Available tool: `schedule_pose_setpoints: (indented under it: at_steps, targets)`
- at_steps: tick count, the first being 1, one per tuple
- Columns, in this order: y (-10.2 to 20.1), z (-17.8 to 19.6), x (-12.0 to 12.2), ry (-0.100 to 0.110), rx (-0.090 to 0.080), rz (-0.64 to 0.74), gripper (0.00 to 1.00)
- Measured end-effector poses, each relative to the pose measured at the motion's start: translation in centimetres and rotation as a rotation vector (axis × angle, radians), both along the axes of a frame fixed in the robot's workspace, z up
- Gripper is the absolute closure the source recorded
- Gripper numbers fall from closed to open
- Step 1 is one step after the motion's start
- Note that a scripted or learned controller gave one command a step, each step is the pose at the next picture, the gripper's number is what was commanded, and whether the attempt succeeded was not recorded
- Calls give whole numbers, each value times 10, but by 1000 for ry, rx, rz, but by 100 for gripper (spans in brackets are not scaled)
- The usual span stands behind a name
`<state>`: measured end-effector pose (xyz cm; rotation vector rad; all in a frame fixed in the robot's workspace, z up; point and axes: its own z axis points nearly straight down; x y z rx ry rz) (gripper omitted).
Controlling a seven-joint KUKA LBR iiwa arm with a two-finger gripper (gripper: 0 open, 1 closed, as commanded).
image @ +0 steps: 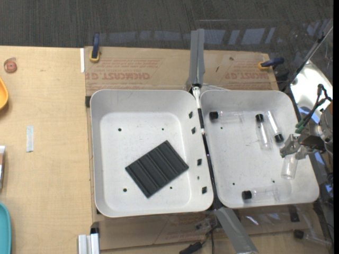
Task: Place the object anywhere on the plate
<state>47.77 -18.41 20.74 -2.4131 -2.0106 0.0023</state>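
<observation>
A dark grey ribbed plate (157,168) lies at a slant on the floor of the left bin (106,110). Several clear tubes with black caps lie in the right bin (233,157): one at the back left (225,116), two side by side at the back right (262,130), one near the front wall (258,195). My gripper (297,146) is over the right bin's right edge. Another clear tube (288,168) shows just below it, touching or very close; the view does not show whether it is gripped.
The bins sit on cardboard (137,70) held by clamps (95,52). A metal divider bar (197,57) runs between the bins at the back. A wooden table (42,142) with small items lies to the left.
</observation>
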Motion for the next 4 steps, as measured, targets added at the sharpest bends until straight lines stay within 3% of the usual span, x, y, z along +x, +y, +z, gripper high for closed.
schedule_pose_setpoints:
  at_steps: [1,2,3,4]
  targets:
    - [46,-20,0,3,0,-45,100]
    - [134,-17,38,2,-1,96,100]
    - [197,-18,70,2,-1,333,100]
    - [259,21,45,1,0,600,100]
